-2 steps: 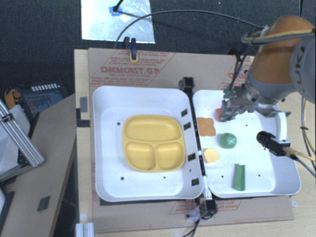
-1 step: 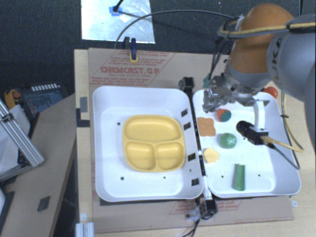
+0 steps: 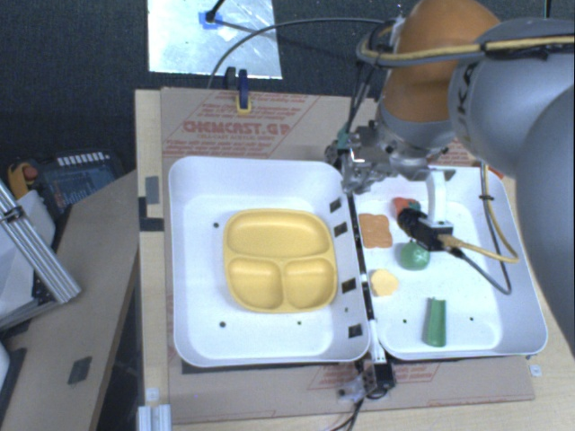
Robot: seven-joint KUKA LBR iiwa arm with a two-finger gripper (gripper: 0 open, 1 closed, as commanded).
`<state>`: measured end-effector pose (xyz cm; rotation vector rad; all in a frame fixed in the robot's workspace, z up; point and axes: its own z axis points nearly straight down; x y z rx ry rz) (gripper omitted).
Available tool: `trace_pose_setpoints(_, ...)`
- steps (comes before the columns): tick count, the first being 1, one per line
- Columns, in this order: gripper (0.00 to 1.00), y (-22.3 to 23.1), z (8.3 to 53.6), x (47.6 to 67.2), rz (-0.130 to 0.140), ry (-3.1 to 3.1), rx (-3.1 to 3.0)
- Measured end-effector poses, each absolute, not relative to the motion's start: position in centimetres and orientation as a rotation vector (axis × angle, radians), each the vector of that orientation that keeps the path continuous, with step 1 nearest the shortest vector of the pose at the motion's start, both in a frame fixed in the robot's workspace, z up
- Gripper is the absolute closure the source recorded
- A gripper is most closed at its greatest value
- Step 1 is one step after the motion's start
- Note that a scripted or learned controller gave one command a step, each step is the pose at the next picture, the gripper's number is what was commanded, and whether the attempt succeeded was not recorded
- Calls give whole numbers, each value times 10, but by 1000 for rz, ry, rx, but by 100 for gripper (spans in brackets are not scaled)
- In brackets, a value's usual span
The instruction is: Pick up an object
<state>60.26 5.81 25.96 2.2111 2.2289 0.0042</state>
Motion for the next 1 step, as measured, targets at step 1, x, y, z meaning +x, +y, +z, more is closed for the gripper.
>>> trace_pose_setpoints(1,100,104,245,629,4,2230,2211)
